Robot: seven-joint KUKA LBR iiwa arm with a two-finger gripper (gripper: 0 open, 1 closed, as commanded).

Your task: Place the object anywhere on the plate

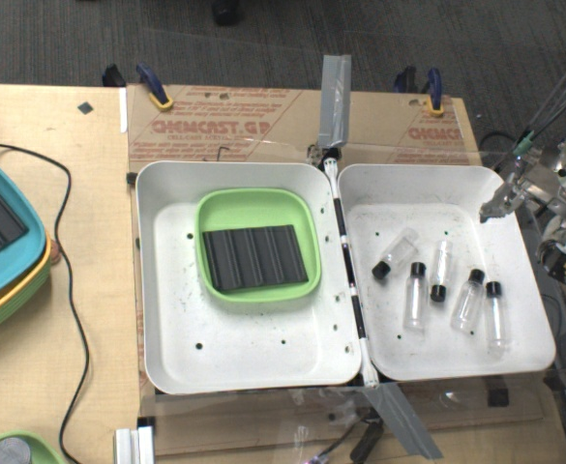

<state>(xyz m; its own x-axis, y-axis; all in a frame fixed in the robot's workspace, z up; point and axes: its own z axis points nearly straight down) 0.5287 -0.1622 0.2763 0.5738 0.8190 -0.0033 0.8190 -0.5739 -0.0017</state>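
Observation:
A square green plate (257,216) sits in the left bin (166,288), with a black ribbed pad (255,258) lying across its middle. Several clear vials with black caps lie loose in the right bin (457,356): one (394,256) nearest the divider, one (415,293) below it, others (469,300) further right. My gripper (500,204) hangs over the right bin's upper right corner, up and to the right of the vials and far from the plate. Nothing shows at its tip.
A raised seam (345,259) divides the two bins. Cardboard (292,124) with clamps lies behind them. A teal and green stack of dishes (2,249) and a black cable (74,288) lie on the wooden bench at left.

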